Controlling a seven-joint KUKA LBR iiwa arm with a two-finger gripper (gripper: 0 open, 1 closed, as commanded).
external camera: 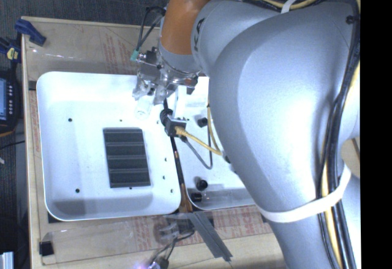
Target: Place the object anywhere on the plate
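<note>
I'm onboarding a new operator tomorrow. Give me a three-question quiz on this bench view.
1. True or false: the dark ribbed rectangular object lies flat in the left bin.
2. The gripper hovers over which part of that bin: A) far right corner, B) near left corner, C) centre?
3. Fill in: the band above the wrist is ____.

Key: 1 true; 2 A; 3 orange.

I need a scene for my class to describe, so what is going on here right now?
A grey robot arm reaches in from the right, its gripper over the upper right part of the left white bin. A dark ribbed rectangular object lies flat on that bin's floor, apart from the gripper, and nothing shows between the fingers.
</note>
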